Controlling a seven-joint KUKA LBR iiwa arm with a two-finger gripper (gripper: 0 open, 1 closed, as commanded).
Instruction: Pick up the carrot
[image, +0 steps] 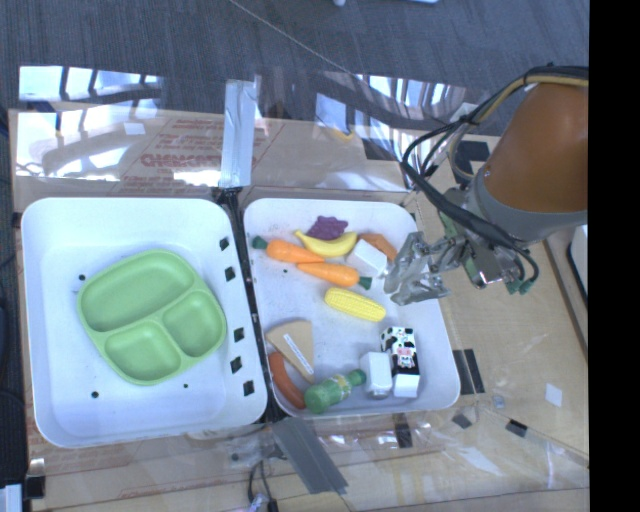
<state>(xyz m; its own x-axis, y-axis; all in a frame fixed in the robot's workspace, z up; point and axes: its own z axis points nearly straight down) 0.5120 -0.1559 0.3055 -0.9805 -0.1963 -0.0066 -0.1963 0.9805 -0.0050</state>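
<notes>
— Carrot position?
— Right bin, upper middle, between a second carrot and the corn, below the banana.
— Gripper?
— Over the bin's right edge, apart from it, holding nothing. Open or closed, I cannot tell.

A robotics lab: a taped cardboard surface carries two white bins, toy food and a green divided plate left of the cabled hand, over grey carpet
</notes>
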